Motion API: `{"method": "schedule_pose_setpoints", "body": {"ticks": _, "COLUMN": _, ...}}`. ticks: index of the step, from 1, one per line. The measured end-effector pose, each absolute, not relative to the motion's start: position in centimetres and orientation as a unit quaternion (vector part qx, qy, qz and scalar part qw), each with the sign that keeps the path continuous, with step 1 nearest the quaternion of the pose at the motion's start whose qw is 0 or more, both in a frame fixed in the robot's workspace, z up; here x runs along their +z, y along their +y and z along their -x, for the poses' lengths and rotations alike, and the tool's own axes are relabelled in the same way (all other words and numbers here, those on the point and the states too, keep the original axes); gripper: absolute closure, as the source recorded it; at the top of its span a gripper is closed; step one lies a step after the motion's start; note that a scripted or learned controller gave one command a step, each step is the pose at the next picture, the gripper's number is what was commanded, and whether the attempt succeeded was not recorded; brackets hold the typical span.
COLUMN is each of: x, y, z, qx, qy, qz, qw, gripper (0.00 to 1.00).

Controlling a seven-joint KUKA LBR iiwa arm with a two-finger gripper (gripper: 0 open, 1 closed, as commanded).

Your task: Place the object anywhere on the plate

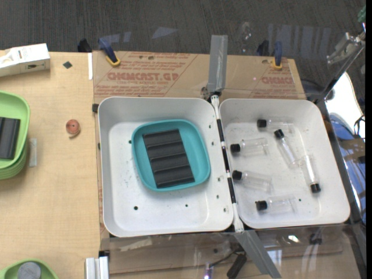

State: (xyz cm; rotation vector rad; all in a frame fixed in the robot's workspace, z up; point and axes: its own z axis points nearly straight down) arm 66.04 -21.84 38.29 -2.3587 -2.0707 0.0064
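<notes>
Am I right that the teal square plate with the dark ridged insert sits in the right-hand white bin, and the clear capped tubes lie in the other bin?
Not quite. The camera view shows the teal square plate with its dark ridged insert in the left-hand white bin. The clear plastic tubes with black caps lie in the other bin, the right-hand white bin.

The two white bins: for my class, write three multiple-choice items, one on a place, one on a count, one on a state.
1. Where is the teal plate?
A. left bin
B. right bin
C. wooden bench

2. How many dark bars lie on the plate?
A. one
B. four
C. seven

3. How are the clear vials positioned?
A. upright
B. lying flat
C. stacked

Answers: 1 A, the plate sits inside the left bin. 2 B, four bars lie side by side. 3 B, each capped vial lies on its side.
</notes>
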Motion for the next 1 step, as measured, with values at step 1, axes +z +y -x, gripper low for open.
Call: {"method": "schedule_pose_setpoints", "body": {"ticks": 1, "x": 43.47, "y": -21.88, "z": -66.10, "qx": 0.0017, "qy": -0.731, "qz": 0.683, "qw": 0.001, "gripper": 0.00}}
